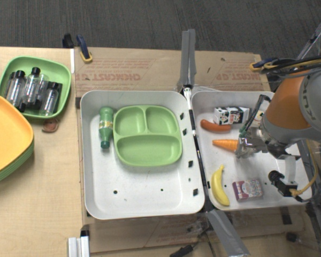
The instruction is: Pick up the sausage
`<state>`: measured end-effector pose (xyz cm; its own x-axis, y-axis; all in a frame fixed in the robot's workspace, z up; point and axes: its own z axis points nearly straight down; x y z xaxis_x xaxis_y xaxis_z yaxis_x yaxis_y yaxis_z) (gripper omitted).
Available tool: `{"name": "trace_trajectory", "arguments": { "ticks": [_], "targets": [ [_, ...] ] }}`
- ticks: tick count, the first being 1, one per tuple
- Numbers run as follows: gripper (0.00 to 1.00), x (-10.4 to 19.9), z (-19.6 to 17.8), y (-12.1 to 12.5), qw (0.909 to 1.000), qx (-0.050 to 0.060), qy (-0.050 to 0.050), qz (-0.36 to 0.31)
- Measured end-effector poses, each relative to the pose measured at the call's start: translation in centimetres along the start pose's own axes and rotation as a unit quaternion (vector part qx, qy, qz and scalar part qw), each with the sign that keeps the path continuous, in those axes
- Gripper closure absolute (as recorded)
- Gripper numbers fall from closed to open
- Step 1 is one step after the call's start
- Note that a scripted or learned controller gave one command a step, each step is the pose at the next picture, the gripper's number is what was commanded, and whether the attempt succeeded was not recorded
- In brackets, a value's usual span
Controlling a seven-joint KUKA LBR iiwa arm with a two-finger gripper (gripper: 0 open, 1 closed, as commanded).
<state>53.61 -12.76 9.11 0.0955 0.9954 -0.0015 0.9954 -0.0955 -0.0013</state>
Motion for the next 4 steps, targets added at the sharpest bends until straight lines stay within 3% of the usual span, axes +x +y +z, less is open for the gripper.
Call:
{"name": "trace_trajectory", "arguments": {
  "ticks": [1,2,3,4],
  "targets": [
    [1.00,-6.9,0.0,0.5,0.9834,0.001,0.000,0.182],
    [1.00,-8.4,0.0,-2.1,0.9964,0.001,0.001,0.085],
    [1.00,-9.2,0.1,-3.2,0.9719,0.002,0.001,0.235],
    [1.00,-8.6,0.1,-5.2,0.9275,0.003,0.001,0.374]
  ]
}}
